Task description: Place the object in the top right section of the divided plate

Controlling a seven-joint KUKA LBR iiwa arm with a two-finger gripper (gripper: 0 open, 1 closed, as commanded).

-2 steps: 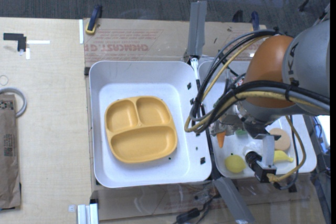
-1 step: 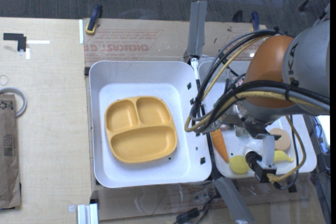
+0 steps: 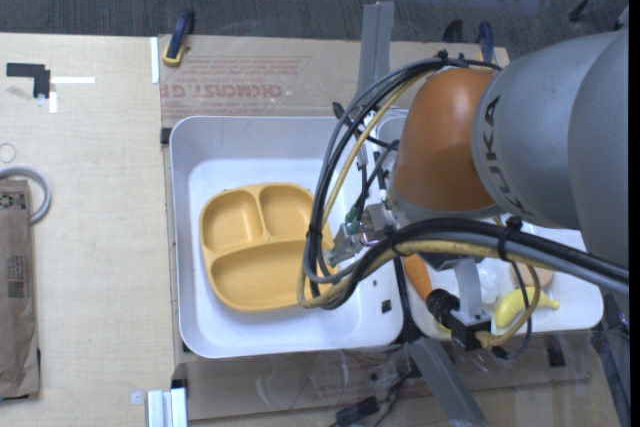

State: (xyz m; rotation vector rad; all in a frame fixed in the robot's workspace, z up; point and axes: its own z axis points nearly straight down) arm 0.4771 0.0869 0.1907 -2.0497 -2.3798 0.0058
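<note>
One yellow divided plate [image 3: 255,245] lies in the left bin [image 3: 190,215]; arm [image 3: 560,145] overhead, jaw state cannot be told.

Yellow divided plate [image 3: 255,250], three sections, flat in left white bin [image 3: 190,215]; right edge hidden behind cables.

The big grey arm [image 3: 560,135] with its orange band [image 3: 445,145] leans over the bins, cables [image 3: 340,205] looping across. A yellow divided plate [image 3: 255,245] sits in the left bin [image 3: 200,315]. A banana [image 3: 515,307] lies in the right bin [image 3: 585,310], beside something orange [image 3: 416,275].
</note>
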